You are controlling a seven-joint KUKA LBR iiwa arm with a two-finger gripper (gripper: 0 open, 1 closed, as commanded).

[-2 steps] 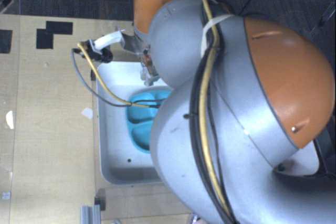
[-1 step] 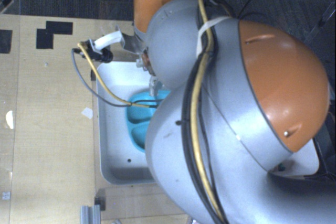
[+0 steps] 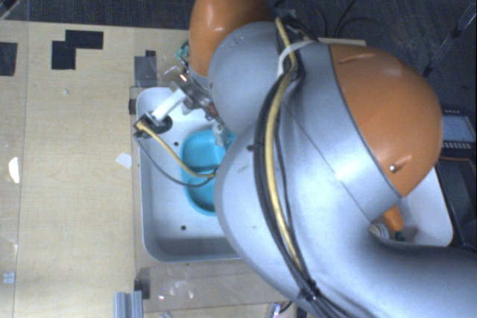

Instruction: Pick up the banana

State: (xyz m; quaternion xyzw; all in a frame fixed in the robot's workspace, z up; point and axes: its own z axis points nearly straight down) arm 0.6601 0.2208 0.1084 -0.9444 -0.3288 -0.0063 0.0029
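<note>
the arm (image 3: 328, 160) covers most of the white bin (image 3: 160, 234); a blind descent could strike the blue bowl (image 3: 200, 160). end effector state: cannot tell.

The arm (image 3: 328, 160) covers most of both bins: the left white bin (image 3: 160, 234) shows just its left part, the right bin (image 3: 440, 231) a sliver at lower right. A blue bowl (image 3: 201, 160) is half hidden beneath it, and the frame's bottom edge cuts the arm off
</note>
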